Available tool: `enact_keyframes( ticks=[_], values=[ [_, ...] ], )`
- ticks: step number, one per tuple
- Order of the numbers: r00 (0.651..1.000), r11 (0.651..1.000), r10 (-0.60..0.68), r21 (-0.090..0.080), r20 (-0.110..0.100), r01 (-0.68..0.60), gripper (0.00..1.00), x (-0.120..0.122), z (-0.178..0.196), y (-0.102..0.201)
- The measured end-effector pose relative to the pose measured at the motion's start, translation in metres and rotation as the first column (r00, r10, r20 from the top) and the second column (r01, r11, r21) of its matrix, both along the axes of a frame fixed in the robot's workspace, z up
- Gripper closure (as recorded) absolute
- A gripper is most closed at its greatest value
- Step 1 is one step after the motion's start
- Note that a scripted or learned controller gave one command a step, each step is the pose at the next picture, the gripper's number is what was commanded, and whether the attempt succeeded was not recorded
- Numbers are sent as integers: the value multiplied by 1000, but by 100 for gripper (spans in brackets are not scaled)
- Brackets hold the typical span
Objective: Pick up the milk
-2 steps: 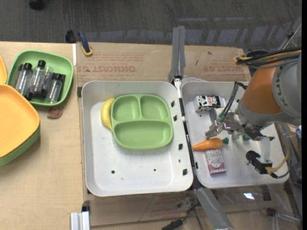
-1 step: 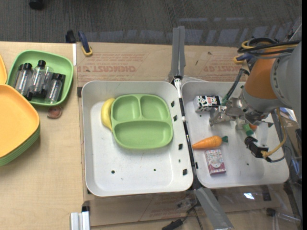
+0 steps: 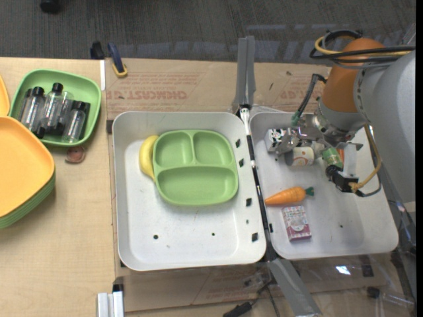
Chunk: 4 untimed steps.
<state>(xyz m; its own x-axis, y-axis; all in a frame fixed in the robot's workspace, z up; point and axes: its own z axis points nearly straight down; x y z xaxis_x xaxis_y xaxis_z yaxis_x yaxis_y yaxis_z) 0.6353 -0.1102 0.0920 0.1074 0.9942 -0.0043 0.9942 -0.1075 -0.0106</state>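
Milk carton (image 3: pixel 280 139) with cow spots lies at ten o'clock in the right bin (image 3: pixel 370 233), touching the claw (image 3: pixel 295 144), whose grip I cannot tell, and a white cup (image 3: pixel 303 156) pressed just beside could be caught instead or nudge the carton free.

divided plate (image 3: pixel 195 166) sits in the left bin (image 3: pixel 132 236); carrot (image 3: pixel 288 195) and small carton (image 3: pixel 296 222) lie in the right bin (image 3: pixel 370 233)
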Motion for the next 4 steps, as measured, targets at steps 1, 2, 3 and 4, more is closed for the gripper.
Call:
enact_keyframes(
  ticks=[1,2,3,4],
  values=[
    [1000,1000,1,2,9,-1,0,-29,0,-15],
    [1000,1000,3,0,9,-3,100,-28,10,-16],
    [987,987,163,2,9,-163,100,-71,115,-11],
    [918,918,398,3,9,-398,100,-25,98,90]
  ],
)
